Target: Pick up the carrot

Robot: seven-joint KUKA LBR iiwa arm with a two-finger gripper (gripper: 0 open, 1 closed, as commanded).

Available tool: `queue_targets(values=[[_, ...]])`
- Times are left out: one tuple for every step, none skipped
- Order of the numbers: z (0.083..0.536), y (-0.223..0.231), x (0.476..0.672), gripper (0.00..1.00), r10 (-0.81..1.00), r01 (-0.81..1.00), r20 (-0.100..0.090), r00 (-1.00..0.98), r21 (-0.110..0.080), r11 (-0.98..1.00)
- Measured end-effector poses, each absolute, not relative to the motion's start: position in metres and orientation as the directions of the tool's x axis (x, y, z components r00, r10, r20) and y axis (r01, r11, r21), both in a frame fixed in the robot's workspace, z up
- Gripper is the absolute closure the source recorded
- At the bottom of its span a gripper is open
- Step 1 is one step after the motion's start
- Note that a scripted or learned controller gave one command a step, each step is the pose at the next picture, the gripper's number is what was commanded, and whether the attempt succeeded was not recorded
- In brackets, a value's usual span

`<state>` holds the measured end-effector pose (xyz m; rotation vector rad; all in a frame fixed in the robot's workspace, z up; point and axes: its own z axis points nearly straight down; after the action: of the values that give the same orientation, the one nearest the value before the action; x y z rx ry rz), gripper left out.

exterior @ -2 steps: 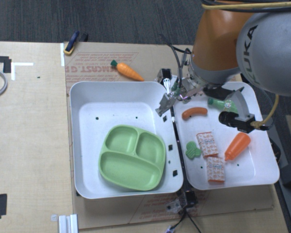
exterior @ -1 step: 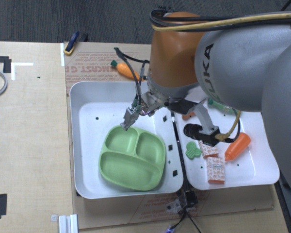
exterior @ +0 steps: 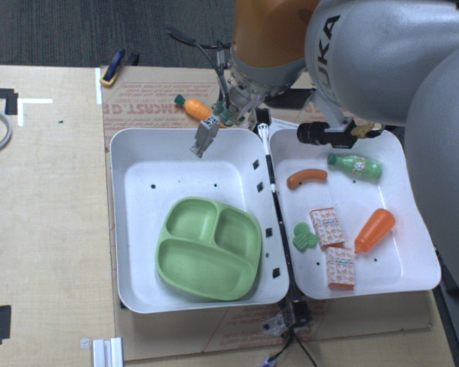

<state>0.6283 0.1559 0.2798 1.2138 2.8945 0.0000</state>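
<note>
Reaching in from right, grey arm (exterior: 382,44) with orange band hangs over back edge of left bin (exterior: 130,205). End effector (exterior: 205,138) sits above that bin's back wall; finger spread hard to make out, nothing seen between fingers. Carrot (exterior: 375,229) lies in right bin (exterior: 413,266), tilted, near right wall, well apart from end effector. Same bin: sausage (exterior: 307,177), green bottle (exterior: 355,166), two snack packets (exterior: 327,227). Green divided plate (exterior: 209,248) in left bin. Small orange toy (exterior: 194,108) on surface behind left bin.
</note>
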Motion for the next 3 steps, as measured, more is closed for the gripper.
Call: queue_targets(values=[[0.257,0.168,0.565,0.00,0.786,0.786,0.000,-0.618,-0.002,0.618],[0.204,0.217,0.629,0.00,0.796,0.796,-0.001,-0.606,0.001,0.606],[0.265,0.215,0.634,0.00,0.498,0.498,-0.003,-0.867,0.002,0.867]])
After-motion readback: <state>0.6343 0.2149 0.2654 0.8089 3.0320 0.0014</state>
